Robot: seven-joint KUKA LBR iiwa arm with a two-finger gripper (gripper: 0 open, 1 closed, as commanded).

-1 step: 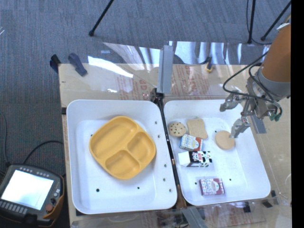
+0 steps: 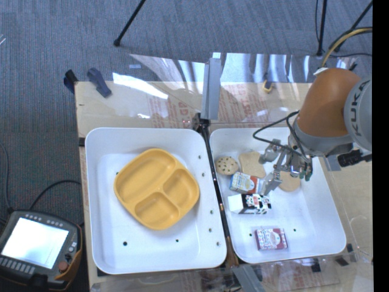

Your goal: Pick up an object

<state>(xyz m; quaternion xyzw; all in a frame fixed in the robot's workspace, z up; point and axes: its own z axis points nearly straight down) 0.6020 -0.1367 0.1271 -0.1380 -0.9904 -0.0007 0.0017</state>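
My gripper [image 2: 268, 173] hangs over the middle of the right bin [image 2: 316, 224], its fingers open and pointing down-left with nothing between them. Just left of the fingertips lies a small red-and-white carton [image 2: 244, 182]. Below it is a black-and-white cow-print carton [image 2: 253, 204]. A chocolate-chip cookie [image 2: 226, 165] and a tan flat piece [image 2: 250, 161] sit toward the bin's back left. A tan disc [image 2: 291, 184] lies partly under the gripper body. A red packet [image 2: 270, 238] rests near the bin's front edge.
The left bin [image 2: 100, 224] holds a yellow divided plate [image 2: 157, 188]. A ridge [image 2: 217, 199] separates the two bins. Cables loop beside the orange wrist band [image 2: 328, 102]. A teach pendant [image 2: 39, 245] lies on the floor at lower left.
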